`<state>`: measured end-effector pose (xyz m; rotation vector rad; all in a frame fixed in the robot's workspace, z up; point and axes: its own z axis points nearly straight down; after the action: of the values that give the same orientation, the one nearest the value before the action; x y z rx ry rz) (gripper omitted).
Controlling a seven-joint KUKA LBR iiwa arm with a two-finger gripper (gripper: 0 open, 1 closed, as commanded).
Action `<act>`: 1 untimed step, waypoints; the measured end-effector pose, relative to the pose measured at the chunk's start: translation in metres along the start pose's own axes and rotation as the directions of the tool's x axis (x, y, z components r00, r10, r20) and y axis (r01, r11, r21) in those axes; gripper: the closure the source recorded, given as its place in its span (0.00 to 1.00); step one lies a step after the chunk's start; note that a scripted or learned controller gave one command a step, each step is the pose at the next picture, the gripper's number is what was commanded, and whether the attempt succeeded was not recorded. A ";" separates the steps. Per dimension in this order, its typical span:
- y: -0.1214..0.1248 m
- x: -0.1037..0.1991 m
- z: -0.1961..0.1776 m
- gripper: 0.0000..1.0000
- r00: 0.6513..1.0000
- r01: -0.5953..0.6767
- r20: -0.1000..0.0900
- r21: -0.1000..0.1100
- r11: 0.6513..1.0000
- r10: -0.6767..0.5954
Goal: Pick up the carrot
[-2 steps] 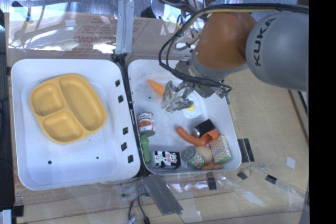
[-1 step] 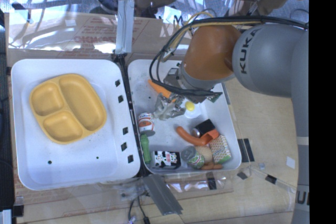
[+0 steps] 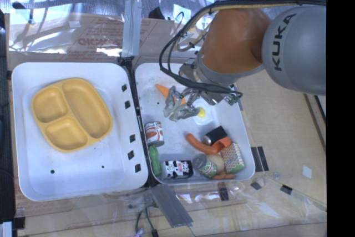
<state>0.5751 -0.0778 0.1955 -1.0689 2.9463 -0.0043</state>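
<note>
Orange carrot lies partly hidden behind the end effector.

The grey arm came in from the right edge of the worktop, its thick last link lying across the upper right of the camera view. The orange band sat just above the wrist, a bundle of black cable looping around its left side. Below the band the wrist pointed down and to the left, ending in the pincer, which hung low over the far half of the right-hand bin, nearer its left wall than its right. The metal fingers were a tangle of grey, their spacing unclear.
</note>
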 end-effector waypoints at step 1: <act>0.051 0.016 0.003 1.00 0.937 -0.349 -0.008 -0.004 0.937 0.348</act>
<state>0.5302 -0.0490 0.1918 -0.5317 3.0970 0.0012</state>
